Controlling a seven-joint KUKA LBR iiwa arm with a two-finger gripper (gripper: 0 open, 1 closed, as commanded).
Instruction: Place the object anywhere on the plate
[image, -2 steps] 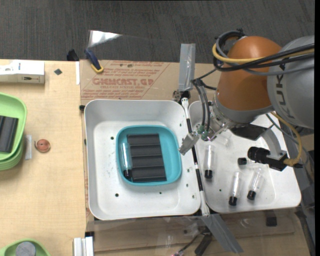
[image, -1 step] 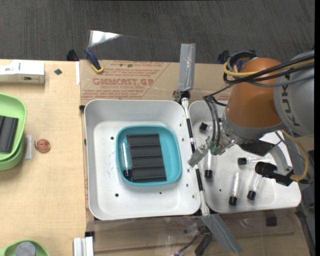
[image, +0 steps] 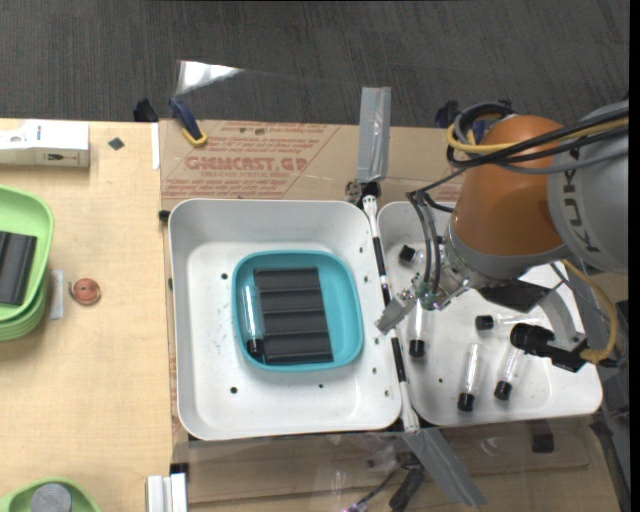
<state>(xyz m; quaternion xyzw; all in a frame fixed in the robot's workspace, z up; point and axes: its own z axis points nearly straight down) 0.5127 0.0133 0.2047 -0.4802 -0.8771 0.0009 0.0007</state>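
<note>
The teal plate (image: 298, 312) sits in the left bin (image: 200, 330), carrying dark ribbed blocks (image: 292, 315). Several small vials (image: 470, 375) lie in the right bin (image: 560, 400), where the arm (image: 510, 190) hovers. Whether its fingers are open or closed cannot be told.

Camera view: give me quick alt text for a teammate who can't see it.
The grey and orange arm reaches over the right white bin, where several small tubes lie. The left white bin holds a teal plate bearing a black ridged block.

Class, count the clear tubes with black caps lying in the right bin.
3, possibly more under the arm: one tube near the divider, two side by side near the front edge.
</note>
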